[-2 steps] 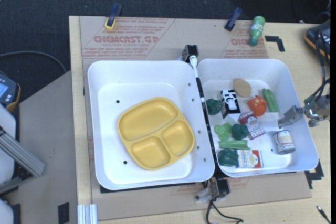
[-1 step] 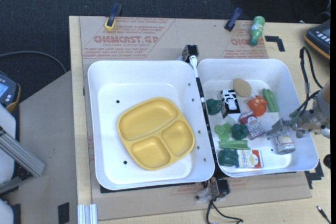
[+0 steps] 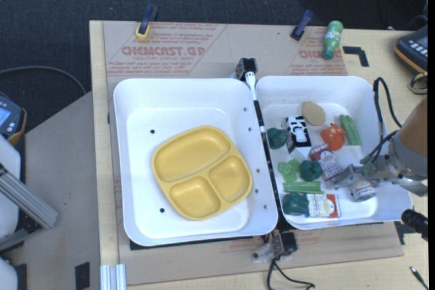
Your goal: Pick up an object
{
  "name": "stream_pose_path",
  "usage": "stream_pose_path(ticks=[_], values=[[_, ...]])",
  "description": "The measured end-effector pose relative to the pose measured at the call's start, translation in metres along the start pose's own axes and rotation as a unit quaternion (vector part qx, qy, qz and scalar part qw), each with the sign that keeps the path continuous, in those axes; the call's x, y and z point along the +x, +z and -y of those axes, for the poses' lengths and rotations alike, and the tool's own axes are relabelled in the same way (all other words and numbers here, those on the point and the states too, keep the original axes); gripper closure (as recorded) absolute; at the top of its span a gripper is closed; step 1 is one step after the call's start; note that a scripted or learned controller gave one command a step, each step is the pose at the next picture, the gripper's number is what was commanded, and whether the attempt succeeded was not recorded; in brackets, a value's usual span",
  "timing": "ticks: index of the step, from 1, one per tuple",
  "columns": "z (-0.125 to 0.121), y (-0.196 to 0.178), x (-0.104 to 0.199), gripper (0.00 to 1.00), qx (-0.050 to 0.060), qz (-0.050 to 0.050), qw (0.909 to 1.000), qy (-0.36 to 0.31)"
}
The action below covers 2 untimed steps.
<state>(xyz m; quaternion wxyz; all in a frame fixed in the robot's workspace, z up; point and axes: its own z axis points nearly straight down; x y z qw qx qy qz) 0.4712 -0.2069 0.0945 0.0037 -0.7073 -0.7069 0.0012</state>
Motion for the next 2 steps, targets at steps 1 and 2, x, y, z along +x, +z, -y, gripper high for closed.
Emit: stream_pose_path(ticks=[1, 2], values=[[0.0, 0.011, 0.001, 0.0, -0.002, 0.001, 1.0, 0.0], [0.0, 0.0, 0.0, 1.0, -0.003, 0.002, 1.0, 0.0]])
